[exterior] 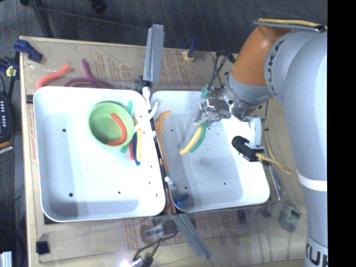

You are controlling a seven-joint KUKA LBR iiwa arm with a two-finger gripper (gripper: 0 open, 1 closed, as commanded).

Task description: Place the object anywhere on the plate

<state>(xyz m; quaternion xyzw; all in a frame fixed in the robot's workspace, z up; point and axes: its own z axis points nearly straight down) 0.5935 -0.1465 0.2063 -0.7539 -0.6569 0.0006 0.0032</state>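
We note the gripper (204, 117) holding a yellow-green strip (193, 141) above the right bin (222, 193); carry to green plate (105, 124) in left bin (61, 166) remains

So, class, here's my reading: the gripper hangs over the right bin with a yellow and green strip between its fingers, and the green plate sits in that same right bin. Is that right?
One detail is wrong. The camera view shows the green plate in the left bin, not the right bin. The rest stands: the gripper hangs over the right bin with the yellow and green strip between its fingers.
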